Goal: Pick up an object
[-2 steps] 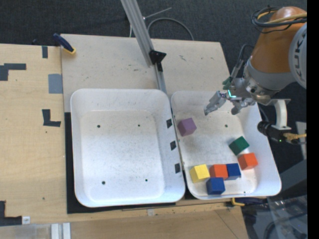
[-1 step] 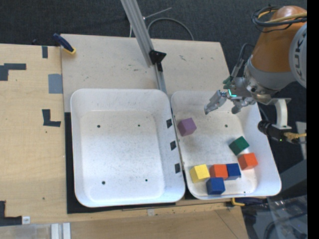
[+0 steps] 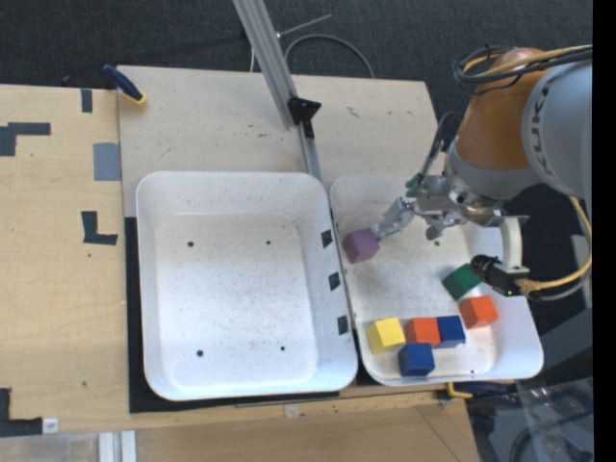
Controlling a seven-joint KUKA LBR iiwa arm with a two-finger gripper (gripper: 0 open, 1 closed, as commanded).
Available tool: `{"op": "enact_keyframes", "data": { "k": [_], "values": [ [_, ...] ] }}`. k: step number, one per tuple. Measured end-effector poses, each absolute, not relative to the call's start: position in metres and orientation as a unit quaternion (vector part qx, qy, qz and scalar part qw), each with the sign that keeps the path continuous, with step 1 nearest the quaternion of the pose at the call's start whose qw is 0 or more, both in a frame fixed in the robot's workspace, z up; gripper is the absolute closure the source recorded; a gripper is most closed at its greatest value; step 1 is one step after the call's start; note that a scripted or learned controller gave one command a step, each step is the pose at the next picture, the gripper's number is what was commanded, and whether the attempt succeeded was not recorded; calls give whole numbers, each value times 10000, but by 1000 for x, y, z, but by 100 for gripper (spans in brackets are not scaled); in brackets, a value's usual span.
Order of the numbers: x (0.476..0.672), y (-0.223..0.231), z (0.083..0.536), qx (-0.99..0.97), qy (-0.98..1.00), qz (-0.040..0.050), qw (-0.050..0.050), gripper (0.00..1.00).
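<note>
plainly, the end effector (image 3: 377,231) grips the purple block (image 3: 361,246) in the right bin (image 3: 515,359); no readable writing.

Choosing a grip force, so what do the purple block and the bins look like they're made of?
Purple block: looks like matte painted wood or foam; flat color with no glare, so unsure which. Right bin and left bin: likely thin molded plastic, smooth white, with rounded corners and rolled rims.

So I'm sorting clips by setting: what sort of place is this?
Most likely a robotics lab bench for grasping trials. An industrial arm reaches over two white bins, small coloured blocks lie in the right bin, and tape marks dot the wooden benchtop.
</note>
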State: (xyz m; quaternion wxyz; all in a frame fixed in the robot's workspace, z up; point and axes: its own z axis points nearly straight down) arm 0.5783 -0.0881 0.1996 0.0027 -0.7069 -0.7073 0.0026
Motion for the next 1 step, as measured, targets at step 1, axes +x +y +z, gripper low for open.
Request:
{"op": "enact_keyframes", "data": {
  "k": [1],
  "values": [
    [578, -93, 154, -7069, -7073, 25, 22, 0]
  ]
}}
